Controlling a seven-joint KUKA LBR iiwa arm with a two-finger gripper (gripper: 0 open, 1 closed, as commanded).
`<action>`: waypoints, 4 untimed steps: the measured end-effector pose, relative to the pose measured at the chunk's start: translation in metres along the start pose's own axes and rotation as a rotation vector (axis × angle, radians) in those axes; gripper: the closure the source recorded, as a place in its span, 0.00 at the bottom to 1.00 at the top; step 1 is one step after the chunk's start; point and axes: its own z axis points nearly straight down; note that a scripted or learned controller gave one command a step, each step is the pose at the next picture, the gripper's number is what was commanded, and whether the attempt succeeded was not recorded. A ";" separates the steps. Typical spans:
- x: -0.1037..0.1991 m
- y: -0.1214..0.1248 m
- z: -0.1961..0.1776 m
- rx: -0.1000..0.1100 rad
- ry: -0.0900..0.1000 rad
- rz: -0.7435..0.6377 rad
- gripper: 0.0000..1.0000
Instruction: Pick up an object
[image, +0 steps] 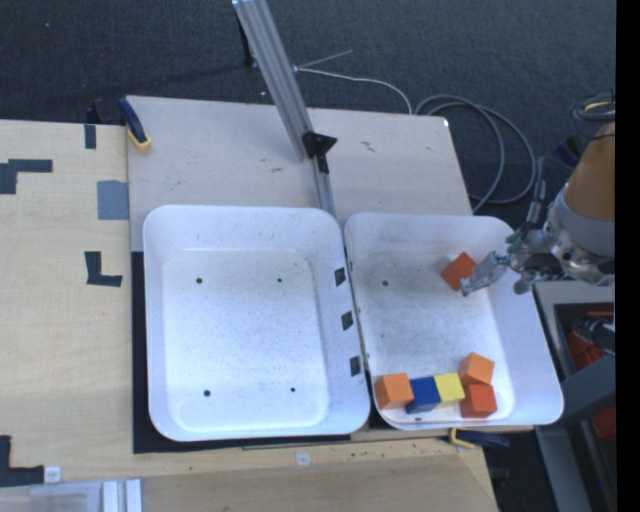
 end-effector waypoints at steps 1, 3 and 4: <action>-0.023 0.065 0.136 0.006 0.000 0.000 0.00; 0.077 0.132 0.132 -0.002 -0.001 -0.004 0.00; 0.074 0.130 0.122 0.002 -0.003 -0.002 1.00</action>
